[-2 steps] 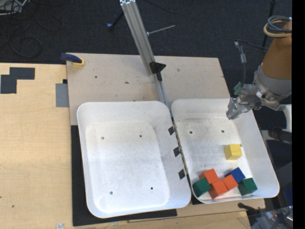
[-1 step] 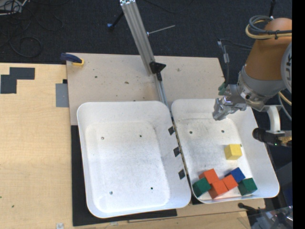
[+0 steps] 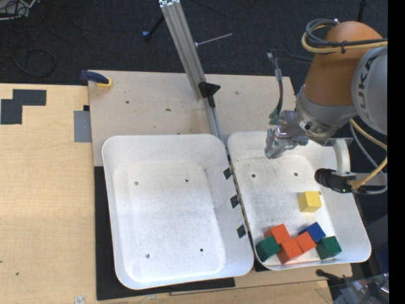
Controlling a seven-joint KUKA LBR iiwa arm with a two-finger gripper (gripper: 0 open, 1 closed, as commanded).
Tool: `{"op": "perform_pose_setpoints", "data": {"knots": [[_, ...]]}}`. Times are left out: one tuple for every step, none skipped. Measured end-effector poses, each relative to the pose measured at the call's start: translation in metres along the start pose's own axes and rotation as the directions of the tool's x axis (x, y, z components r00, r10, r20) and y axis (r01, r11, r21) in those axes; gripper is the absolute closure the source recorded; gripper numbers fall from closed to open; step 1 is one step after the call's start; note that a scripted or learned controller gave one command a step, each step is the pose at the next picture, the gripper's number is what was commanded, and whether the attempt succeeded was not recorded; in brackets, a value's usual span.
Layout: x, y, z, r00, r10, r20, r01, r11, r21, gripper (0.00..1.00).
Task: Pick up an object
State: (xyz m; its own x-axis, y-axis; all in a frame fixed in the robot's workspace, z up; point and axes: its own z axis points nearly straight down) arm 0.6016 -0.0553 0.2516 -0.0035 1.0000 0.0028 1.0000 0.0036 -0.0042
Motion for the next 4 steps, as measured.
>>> {"op": "perform_pose_setpoints", "data": {"knots": [[0.055,0.001,0.016,1.000,0.000,0.000,0.000,1.000,0.002,1.00],[0.105,0.002,0.030,1.000,0.000,0.001,0.000,1.000,0.003,1.00],[0.151,0.000,0.032,1.000,0.000,0.001,0.000,1.000,0.000,1.00],[0.150,0.000,0.032,1.000,0.002,0.003,-0.002,1.000,0.000,0.00]]}}
